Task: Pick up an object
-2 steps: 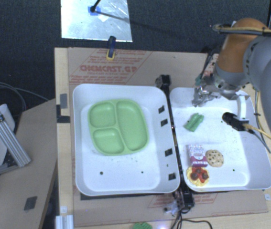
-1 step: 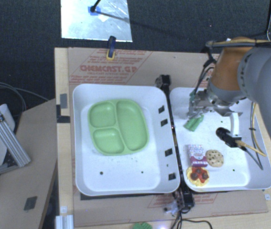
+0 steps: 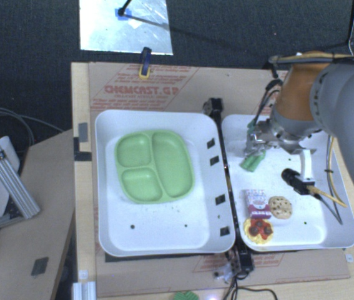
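Note:
My gripper (image 3: pixel 255 145) hangs low over the upper left part of the right bin (image 3: pixel 336 227). A small green object (image 3: pixel 251 162) lies slanted directly under its tip, touching it or very nearly so; whether it is held I cannot tell. Nearer the front of the same bin lie a red and white packet (image 3: pixel 256 202), a round brown cookie (image 3: pixel 280 207) and a small yellow piece with red topping (image 3: pixel 259 229).
The left bin (image 3: pixel 164 230) holds a light green divided plate (image 3: pixel 154 166). The black-clipped wall (image 3: pixel 221 180) between the bins runs just left of my gripper. My grey arm (image 3: pixel 345 99) covers the right bin's far right corner.

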### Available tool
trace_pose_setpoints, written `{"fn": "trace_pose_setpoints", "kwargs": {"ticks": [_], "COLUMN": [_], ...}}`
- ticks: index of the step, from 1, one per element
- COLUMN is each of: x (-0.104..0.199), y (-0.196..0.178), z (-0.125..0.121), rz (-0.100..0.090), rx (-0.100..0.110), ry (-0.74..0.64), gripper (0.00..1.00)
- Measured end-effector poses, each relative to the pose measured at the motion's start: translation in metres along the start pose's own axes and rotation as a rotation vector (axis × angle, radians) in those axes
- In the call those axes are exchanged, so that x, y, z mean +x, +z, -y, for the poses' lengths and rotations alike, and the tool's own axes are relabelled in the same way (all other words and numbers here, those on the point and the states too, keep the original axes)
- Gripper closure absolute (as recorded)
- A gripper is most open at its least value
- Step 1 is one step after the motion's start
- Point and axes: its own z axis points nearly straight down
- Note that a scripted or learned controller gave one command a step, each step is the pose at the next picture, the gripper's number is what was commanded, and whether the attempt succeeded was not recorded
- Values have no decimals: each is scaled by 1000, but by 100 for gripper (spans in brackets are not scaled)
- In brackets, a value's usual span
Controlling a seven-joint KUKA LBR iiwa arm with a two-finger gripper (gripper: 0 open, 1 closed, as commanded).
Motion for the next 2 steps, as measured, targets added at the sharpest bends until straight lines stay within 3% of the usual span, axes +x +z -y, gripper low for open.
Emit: {"fn": "trace_pose_setpoints", "kwargs": {"ticks": [1, 2], "x": [3, -39], "y": [-1, -142], "z": [5, -16], "rz": [5, 8], "rx": [-9, -6], "ry": [1, 4], "gripper": [100, 100]}}
